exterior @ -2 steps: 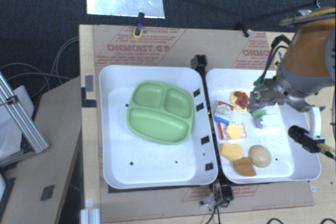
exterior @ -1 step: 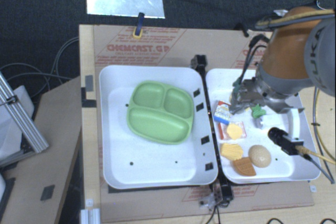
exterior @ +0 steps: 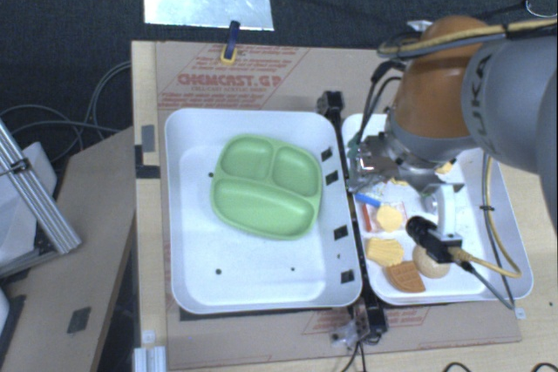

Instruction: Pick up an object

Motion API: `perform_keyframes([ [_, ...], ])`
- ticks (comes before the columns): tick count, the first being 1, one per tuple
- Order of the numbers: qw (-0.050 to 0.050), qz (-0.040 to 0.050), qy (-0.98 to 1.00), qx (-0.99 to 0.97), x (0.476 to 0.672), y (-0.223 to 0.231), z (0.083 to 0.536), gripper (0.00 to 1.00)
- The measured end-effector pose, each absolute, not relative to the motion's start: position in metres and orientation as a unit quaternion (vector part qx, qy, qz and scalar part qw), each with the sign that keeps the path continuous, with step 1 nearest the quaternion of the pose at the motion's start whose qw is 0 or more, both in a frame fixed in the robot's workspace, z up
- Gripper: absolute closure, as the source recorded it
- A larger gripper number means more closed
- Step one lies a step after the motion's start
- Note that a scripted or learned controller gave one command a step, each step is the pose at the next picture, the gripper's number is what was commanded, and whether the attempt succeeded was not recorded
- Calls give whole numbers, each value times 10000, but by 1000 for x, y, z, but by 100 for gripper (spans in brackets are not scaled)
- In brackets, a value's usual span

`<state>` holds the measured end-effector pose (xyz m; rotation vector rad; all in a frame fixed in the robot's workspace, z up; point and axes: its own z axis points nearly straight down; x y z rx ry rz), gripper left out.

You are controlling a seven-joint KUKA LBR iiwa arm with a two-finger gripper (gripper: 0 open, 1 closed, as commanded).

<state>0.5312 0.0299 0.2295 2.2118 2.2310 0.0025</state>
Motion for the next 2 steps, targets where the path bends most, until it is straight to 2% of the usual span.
perform_keyframes([
  [1, 5, 11, 7094, 7048, 542, 26, 233, 100],
  [2, 2, 6, 7078, 7064, 539, 23, 234, 100],
])
